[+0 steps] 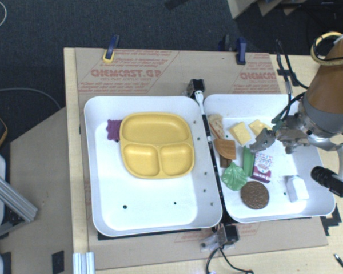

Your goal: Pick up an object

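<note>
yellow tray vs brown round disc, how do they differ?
The yellow tray is far larger than the brown disc. The tray is a rounded rectangle with three compartments; the disc is a plain flat circle. The tray lies in the left bin beside a purple item; the disc lies in the right bin among several food pieces. Both lie flat, untouched by the gripper.

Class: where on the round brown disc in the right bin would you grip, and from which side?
Grip the brown disc across its rim, coming straight down from above. It lies flat, with bare bin floor to its right; the green piece crowds its upper left.
</note>
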`<state>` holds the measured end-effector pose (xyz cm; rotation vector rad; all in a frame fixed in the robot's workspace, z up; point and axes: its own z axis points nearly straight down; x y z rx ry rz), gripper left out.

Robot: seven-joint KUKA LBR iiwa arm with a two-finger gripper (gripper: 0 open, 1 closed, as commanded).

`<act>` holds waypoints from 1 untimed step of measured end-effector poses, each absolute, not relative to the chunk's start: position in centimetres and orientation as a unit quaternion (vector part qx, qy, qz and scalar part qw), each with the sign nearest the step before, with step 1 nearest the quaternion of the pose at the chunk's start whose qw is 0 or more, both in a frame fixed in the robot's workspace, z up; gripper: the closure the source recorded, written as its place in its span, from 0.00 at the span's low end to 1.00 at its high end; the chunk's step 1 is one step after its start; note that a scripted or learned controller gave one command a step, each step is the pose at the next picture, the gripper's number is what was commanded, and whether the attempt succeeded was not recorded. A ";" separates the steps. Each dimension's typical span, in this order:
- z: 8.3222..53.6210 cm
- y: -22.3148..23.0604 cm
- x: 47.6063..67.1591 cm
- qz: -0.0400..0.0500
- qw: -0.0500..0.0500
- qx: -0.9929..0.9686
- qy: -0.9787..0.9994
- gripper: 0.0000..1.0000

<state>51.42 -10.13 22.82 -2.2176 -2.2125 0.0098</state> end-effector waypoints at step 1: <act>23.3 -10.1 51.7 0.000 0.000 -0.707 -0.707 0.00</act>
